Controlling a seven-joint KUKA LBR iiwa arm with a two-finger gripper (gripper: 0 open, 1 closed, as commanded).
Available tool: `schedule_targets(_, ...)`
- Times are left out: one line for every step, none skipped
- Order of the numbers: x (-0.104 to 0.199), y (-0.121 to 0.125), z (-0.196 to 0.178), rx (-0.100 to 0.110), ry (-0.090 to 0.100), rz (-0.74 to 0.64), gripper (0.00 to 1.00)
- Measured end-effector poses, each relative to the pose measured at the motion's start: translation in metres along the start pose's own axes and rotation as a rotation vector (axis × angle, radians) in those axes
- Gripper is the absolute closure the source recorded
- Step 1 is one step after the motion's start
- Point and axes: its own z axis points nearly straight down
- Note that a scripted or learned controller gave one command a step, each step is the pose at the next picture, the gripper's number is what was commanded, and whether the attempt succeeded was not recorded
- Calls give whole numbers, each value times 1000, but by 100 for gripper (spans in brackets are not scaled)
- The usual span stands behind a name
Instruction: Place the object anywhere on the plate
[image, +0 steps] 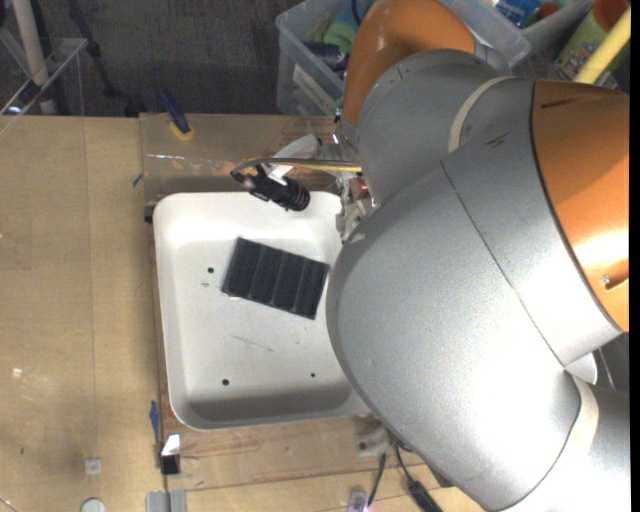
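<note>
**A:** Jaws?
**B:** Can't tell. The arm (480, 280) is covering them, looming over the white bin's (185, 330) right edge.
**A:** Object?
**B:** The black ribbed slab (275, 278) is lying flat mid-bin, nearer the far wall, clear of every wall.
**A:** Step?
**B:** I'm reading it as pre-grasp. The next move is calling for a descent spanning the slab's short side, then a lift and carry to the plate.

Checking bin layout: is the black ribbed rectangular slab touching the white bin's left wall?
Apart. The camera view shows bare white floor between the black ribbed rectangular slab and the left wall of the shallow white bin.
</note>
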Motion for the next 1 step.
schedule_targets(-18, 60, -19, 1, -6, -73, 100)
